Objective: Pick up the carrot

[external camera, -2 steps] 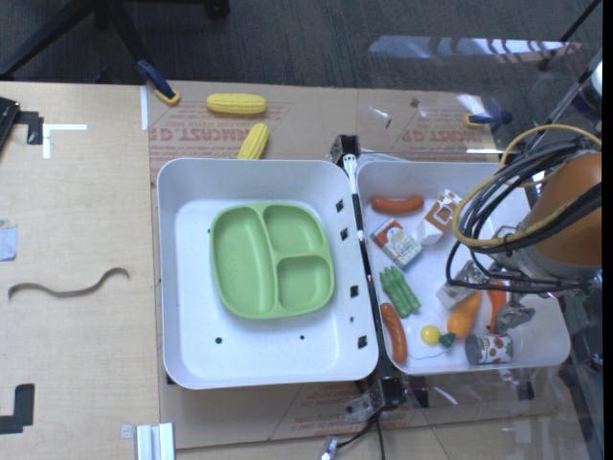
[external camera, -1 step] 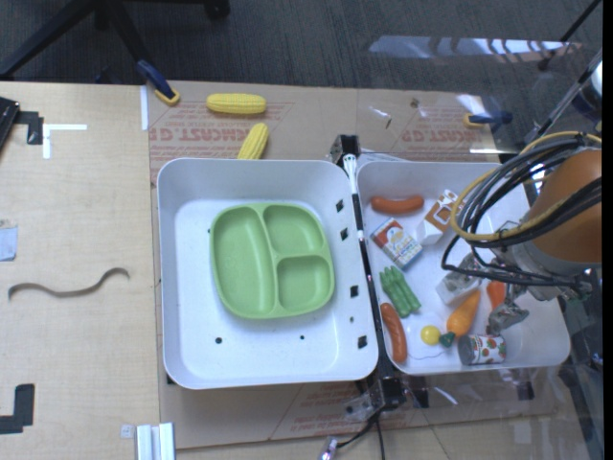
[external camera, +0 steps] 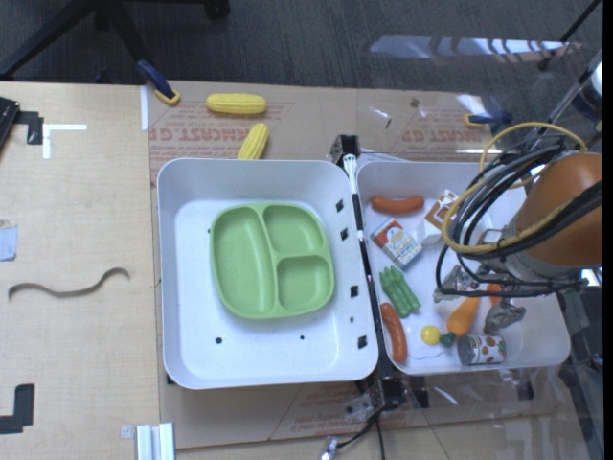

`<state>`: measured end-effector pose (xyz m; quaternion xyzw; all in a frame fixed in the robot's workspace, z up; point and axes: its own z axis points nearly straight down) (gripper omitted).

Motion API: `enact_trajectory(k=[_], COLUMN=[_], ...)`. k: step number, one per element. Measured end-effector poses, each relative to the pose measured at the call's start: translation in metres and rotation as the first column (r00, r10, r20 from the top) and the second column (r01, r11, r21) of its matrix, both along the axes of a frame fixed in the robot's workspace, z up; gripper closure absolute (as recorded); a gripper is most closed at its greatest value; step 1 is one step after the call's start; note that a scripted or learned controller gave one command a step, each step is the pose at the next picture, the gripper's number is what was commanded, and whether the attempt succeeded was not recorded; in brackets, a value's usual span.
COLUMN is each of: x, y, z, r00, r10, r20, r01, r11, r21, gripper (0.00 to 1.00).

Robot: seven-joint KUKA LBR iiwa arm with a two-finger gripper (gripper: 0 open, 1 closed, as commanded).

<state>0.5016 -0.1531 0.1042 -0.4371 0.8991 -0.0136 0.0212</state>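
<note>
In the right bin point(external camera: 551, 353), one carrot point(external camera: 463, 315) lies between the gripper's point(external camera: 482, 302) parted fingers, beside two sausages point(external camera: 397, 202), one can point(external camera: 481, 350) and one green bean bunch point(external camera: 399, 290). The left bin point(external camera: 182, 353) holds one green plate point(external camera: 273, 260); two corn cobs point(external camera: 237, 104) lie outside.

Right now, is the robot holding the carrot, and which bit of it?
Cannot be told. The gripper sits right over the carrot in the right bin, near its upper end, but the arm's cables hide the hold.

I can read only mirrored red lettering on the cardboard sheet point(external camera: 316, 127) beyond the bins; its words stay unclear to me.
</note>
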Motion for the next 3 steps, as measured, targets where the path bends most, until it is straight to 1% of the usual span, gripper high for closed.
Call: enact_trajectory(k=[1, 2, 3], x=[-0.0029, -0.0043, -0.0028], y=[0.0095, 0.0115, 0.0118], z=[0.0006, 0.0090, 0.0094], r00=[1.000, 1.000, 1.000], r10=[0.024, 0.022, 0.022], r20=[0.008, 0.000, 0.004], r01=[-0.023, -0.022, -0.022], r11=[1.000, 1.000, 1.000], r21=[-0.006, -0.002, -0.002], gripper=[0.00, 1.00, 0.00])
